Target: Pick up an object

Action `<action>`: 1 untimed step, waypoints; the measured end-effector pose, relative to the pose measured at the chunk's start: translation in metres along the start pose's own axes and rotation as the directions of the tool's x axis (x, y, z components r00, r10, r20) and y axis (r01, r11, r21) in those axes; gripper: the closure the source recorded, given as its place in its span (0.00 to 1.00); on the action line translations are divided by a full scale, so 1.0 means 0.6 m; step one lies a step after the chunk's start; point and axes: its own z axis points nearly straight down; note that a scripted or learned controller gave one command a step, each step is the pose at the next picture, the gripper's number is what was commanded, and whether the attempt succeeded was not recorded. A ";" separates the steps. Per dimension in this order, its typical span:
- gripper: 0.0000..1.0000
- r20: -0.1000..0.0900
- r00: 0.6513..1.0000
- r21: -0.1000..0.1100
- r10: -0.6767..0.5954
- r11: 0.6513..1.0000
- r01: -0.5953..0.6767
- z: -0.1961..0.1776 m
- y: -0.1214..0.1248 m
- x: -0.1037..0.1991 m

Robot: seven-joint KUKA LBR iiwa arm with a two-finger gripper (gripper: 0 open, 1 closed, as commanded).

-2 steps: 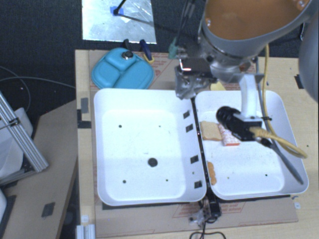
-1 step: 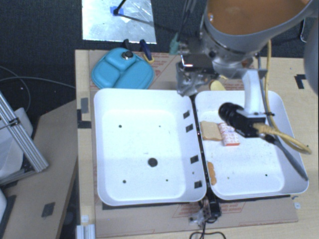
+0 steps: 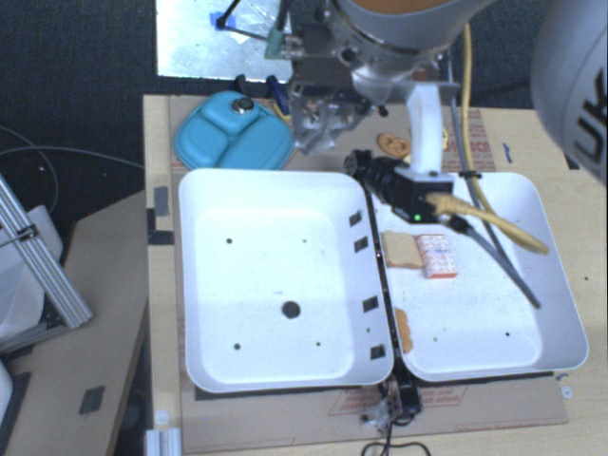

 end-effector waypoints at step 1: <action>1.00 0.008 1.000 0.007 0.015 1.000 -0.015 0.077 0.123 -0.098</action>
